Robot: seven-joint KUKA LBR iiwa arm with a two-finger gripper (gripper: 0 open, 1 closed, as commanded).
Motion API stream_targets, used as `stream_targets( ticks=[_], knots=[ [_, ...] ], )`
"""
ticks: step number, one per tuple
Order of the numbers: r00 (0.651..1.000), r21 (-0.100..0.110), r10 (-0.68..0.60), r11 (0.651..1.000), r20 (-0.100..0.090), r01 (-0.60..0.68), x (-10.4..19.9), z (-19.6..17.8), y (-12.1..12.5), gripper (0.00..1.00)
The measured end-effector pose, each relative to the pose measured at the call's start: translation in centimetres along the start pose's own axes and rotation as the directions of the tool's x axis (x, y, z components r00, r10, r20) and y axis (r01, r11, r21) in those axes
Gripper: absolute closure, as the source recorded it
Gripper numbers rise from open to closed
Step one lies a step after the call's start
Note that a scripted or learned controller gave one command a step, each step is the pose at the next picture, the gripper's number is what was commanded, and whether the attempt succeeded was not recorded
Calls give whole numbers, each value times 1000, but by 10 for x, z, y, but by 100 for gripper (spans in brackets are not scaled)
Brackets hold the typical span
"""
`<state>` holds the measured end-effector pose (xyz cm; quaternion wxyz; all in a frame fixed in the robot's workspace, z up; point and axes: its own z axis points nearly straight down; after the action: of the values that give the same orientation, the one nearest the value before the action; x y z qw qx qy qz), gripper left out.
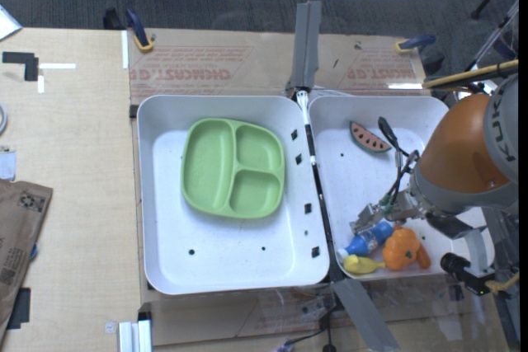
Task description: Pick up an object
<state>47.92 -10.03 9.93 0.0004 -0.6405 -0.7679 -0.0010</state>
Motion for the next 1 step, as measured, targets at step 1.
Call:
stream_targets(
  ticks=[1],
  knots=[
    [1000, -4, 3, 1000, 0, -3, -1, -9, 2, 100]
  ],
)
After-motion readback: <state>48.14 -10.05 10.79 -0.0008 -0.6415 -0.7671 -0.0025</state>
